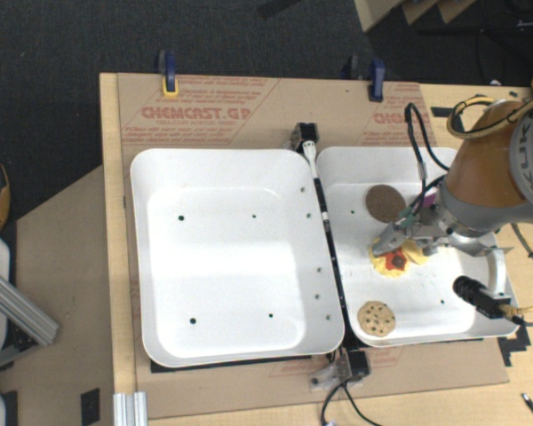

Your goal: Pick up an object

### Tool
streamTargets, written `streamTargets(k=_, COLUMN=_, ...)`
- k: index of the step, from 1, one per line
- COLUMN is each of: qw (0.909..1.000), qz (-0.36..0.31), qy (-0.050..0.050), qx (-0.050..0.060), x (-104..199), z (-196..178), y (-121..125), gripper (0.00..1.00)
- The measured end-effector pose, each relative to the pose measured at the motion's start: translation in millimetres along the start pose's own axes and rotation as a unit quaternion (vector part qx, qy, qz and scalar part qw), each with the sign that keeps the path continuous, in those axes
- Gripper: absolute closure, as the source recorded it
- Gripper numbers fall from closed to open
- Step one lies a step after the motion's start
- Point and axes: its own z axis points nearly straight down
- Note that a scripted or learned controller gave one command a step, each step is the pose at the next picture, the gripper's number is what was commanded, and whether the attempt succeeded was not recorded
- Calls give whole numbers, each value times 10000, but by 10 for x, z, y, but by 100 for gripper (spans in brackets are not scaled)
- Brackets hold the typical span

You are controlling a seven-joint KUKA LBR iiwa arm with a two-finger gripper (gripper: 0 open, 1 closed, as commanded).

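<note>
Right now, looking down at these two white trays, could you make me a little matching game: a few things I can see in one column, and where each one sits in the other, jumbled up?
Things:
1. cookie
2. brown disc
3. yellow and red object
4. blue clamps

Places:
A. at the bench's far edge
B. right bin, far part
C. right bin, near edge
D. right bin, directly under the gripper

Pairs: 1-C, 2-B, 3-D, 4-A
</note>
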Motion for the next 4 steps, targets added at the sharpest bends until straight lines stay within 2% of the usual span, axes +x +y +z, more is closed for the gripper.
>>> streamTargets(k=1, qw=10000, qz=1, qy=1, qx=-72, x=-140, z=141, y=-97, gripper=0)
streamTargets(k=2, qw=9999, qz=-13, qy=-17, qx=-137, x=-139, z=-23, y=-56, gripper=100)
streamTargets(k=3, qw=9998, qz=-12, qy=-23, qx=-179, x=-856, z=55, y=-17, gripper=100)
streamTargets(k=4, qw=9997, qz=-2, qy=-90, qx=-228, x=-651, z=55, y=-529, gripper=100)
